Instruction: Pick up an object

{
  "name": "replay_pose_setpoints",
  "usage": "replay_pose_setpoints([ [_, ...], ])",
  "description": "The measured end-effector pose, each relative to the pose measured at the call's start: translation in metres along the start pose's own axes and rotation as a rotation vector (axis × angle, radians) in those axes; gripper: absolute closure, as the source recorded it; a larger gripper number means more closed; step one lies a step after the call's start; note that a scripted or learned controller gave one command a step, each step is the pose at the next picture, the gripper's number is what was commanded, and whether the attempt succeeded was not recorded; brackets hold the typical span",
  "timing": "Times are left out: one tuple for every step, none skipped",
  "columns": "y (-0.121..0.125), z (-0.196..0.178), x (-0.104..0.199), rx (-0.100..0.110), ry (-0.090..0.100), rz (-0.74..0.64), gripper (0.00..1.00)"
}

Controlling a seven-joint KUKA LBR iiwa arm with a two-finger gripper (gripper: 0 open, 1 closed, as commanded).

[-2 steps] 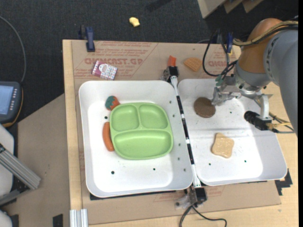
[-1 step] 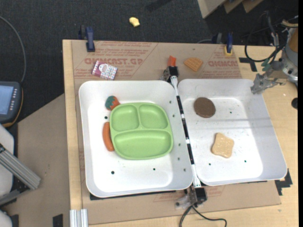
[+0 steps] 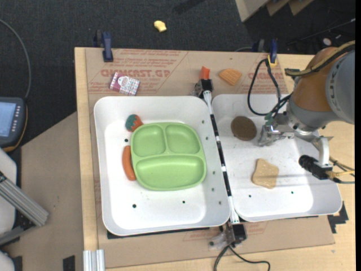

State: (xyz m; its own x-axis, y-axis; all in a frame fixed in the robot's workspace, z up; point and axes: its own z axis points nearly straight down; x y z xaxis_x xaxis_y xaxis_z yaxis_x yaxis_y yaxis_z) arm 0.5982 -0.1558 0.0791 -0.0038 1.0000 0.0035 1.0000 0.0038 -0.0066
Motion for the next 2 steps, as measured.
replay_pose_setpoints([
  [0.002,-0.006,-0.004,-0.008,-0.004,0.003,0.0],
  [0.064,-0.007,0.019,-0.014,-0.005,-0.001,0.0],
])
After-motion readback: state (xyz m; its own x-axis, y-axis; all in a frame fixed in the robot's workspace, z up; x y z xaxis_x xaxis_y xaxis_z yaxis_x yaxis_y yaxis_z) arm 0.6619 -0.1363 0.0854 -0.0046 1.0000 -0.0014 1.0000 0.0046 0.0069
